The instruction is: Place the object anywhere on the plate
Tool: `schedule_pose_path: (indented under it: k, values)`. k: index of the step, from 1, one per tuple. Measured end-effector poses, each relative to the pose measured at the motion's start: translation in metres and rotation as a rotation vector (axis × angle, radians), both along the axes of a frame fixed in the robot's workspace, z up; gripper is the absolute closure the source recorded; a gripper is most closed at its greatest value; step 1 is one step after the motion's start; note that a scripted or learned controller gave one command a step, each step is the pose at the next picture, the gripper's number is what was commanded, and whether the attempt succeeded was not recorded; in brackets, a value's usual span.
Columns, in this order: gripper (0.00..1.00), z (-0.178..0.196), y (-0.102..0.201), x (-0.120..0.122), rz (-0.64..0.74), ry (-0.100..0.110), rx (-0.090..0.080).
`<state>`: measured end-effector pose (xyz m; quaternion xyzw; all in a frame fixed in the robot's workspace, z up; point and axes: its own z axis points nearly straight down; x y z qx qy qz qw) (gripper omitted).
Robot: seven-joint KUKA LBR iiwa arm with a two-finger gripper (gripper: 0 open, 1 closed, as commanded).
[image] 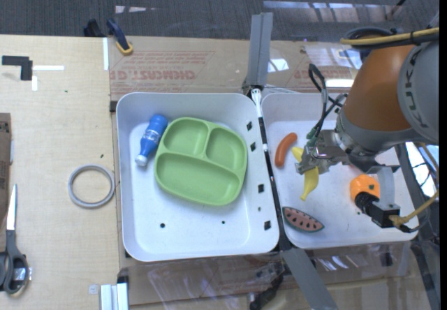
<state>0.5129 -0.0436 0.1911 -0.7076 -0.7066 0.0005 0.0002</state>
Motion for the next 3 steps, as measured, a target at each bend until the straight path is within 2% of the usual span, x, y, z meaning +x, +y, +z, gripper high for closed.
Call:
schedule_pose_path:
  k: [1, 2, 3]
  values:
    - [1.0, 0.007, 0.078, 0.078, 0.003, 0.002, -0.001]
    - [1.0, -0.018, 0.143, 0.052, 0.002, 0.005, -0.002]
    - [0.0, -0.018, 0.143, 0.052, 0.002, 0.004, -0.002]
